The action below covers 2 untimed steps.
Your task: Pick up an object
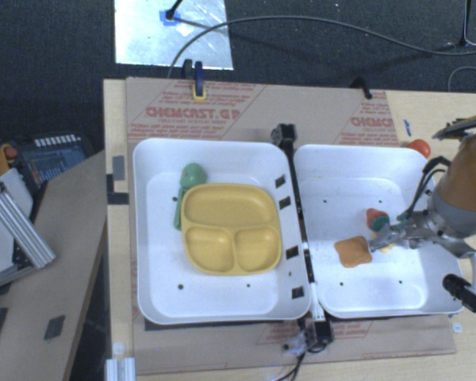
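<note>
In the right bin [333,177], my gripper [383,235] is low over the floor, reaching in from the right. A flat tan-orange piece [353,252] lies just to its left, close to the tip. A small red-orange object [375,214] with a teal bit [379,224] sits right behind the gripper, partly hidden by it. In the left bin [155,213] a yellow divided plate [228,228] lies flat, with a green spoon-shaped object [189,179] tucked against its far left corner.
The grey arm with its orange band [468,185] covers the right bin's right side. A black divider [295,213] runs between the bins. A small orange ball [418,146] rests outside the right bin's far right corner. Cables cross the dark floor behind.
</note>
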Motion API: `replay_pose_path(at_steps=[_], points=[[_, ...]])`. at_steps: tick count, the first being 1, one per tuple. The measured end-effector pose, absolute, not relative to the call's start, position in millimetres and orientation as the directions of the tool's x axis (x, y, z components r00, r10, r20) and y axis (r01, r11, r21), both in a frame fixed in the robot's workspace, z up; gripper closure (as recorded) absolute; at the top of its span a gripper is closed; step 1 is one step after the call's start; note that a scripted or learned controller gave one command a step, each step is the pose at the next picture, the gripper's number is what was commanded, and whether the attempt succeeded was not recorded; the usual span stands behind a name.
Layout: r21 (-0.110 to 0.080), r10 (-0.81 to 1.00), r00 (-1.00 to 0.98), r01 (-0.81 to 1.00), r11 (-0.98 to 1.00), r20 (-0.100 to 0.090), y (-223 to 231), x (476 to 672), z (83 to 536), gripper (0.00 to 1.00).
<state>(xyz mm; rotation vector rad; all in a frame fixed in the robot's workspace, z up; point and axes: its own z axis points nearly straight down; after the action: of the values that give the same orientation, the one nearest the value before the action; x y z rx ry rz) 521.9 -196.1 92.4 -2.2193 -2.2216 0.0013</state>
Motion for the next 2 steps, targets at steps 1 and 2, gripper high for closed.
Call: replay_pose_path(at_steps=[1, 2], points=[[0.003, 1.0, -0.001, 1.0, 0.001, -0.002, -196.7, 523.2, 105.9, 1.0], [0.007, 1.0, -0.005, 1.0, 0.005, -0.002, -196.0, 534.9, 156.6, 1.0]])
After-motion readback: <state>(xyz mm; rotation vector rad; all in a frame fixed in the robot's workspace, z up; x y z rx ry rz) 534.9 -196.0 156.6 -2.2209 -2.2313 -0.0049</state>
